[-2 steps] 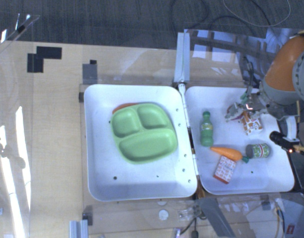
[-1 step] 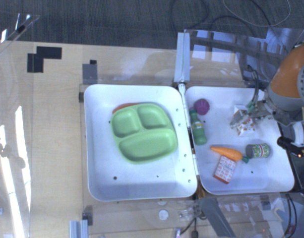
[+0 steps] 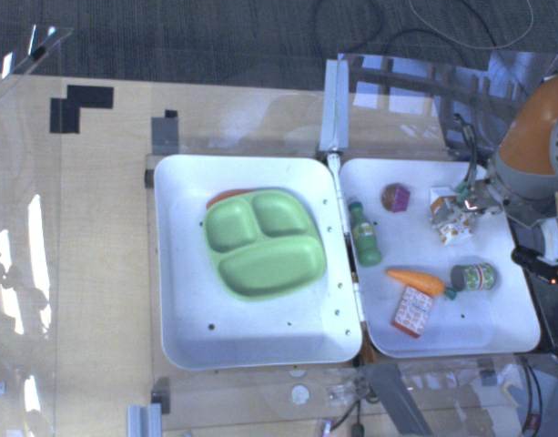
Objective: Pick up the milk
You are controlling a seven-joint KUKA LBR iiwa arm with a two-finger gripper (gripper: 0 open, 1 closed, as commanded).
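We see the grey arm with its orange band entering the right-hand white bin from the right. Its gripper hangs above the small white-and-orange milk carton, which lies near the bin's far edge. We cannot tell the pincer's state.

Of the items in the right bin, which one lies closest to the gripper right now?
The small white-and-orange carton at the bin's far right, beside the gripper. The purple ball, green bottle, carrot, can and red-white box lie farther off.
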